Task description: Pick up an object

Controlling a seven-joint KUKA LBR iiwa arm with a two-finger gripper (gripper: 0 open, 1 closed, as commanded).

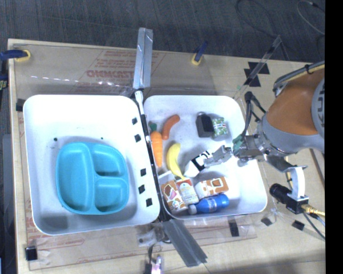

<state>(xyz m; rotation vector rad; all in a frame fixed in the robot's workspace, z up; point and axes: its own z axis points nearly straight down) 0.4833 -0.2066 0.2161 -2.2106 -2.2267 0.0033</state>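
Note:
The right bin (248, 124) holds a yellow banana (173, 158), an orange carrot (156, 146), a reddish sausage-shaped piece (170, 125), a black block (204, 124) next to a green-and-white packet (219, 127), two small cartons (182, 192) (212, 185) and a blue bottle (211, 204). My gripper (208, 157) reaches in from the right, low over the middle of this bin. It sits just right of the banana and above the cartons. I see nothing clearly held in it.
A light-blue divided plate (92, 177) lies in the left bin (40, 119). A metal divider bar (142, 61) runs between the bins. The arm's orange-banded body (294, 113) hangs over the right bin's right rim, with cables and a black fitting (286, 196) beside it.

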